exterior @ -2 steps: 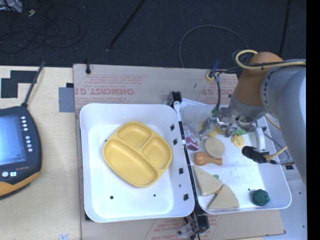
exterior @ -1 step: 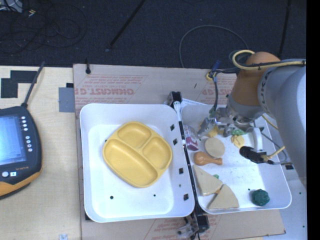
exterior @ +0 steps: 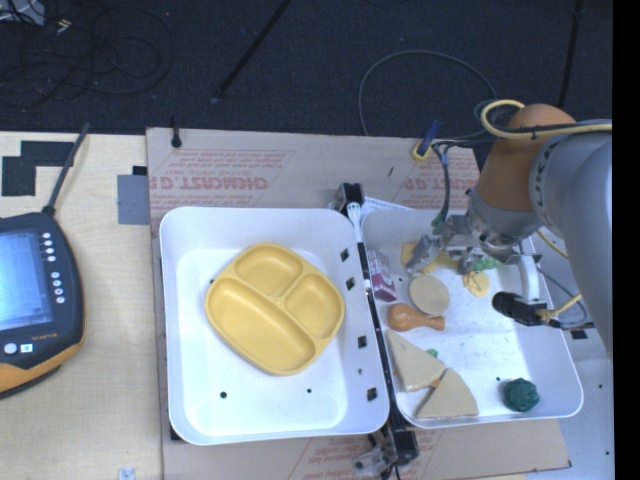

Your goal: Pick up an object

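My gripper (exterior: 452, 253) hangs low over the far part of the right bin (exterior: 560, 408), under the orange-banded wrist. A small yellow piece (exterior: 414, 256) lies just to its left and another yellow bit (exterior: 478, 284) just to its right. A round tan disc (exterior: 430, 294) sits right in front of it. Nearer the camera are an orange drumstick-shaped toy (exterior: 414, 318), two tan bread-like wedges (exterior: 414, 362) (exterior: 450, 398), and a green lump (exterior: 521, 395) in the near right corner. I see nothing held.
The left bin (exterior: 190, 388) holds a yellow divided plate (exterior: 274, 308). A black divider (exterior: 368, 308) runs between the bins. A teach pendant (exterior: 35, 298) lies at the far left of the bench. Cables trail from the arm over the right bin's right side.
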Controlling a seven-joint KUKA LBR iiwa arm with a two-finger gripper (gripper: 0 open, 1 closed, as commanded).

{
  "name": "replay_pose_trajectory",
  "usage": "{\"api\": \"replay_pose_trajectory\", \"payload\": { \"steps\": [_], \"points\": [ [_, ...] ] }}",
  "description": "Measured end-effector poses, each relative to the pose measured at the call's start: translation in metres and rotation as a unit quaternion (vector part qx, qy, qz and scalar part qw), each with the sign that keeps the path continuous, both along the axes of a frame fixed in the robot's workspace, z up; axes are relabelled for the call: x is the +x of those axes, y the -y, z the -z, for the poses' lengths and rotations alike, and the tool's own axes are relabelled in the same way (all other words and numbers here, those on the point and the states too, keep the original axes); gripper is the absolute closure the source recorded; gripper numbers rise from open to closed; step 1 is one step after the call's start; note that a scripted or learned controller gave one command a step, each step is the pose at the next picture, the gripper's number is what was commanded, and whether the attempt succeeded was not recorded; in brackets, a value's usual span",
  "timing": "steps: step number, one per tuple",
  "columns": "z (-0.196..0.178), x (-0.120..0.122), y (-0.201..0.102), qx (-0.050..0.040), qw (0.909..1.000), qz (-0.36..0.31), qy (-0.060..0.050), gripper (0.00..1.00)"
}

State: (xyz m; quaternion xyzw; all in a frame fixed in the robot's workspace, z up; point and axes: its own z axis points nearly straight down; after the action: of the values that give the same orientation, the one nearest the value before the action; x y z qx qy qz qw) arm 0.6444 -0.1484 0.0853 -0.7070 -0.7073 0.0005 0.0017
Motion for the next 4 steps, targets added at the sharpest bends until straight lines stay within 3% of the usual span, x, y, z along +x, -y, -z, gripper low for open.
{"api": "replay_pose_trajectory", "payload": {
  "steps": [1, 2, 4],
  "points": [
    [-0.007, 0.000, -0.001, 0.0021, 1.0000, -0.001, -0.002, 1.00],
    [-0.007, 0.000, -0.001, 0.0020, 1.0000, -0.001, -0.003, 0.00],
    [0.000, 0.000, 0.008, -0.0010, 1.0000, 0.000, 0.000, 0.00]
  ]
}}
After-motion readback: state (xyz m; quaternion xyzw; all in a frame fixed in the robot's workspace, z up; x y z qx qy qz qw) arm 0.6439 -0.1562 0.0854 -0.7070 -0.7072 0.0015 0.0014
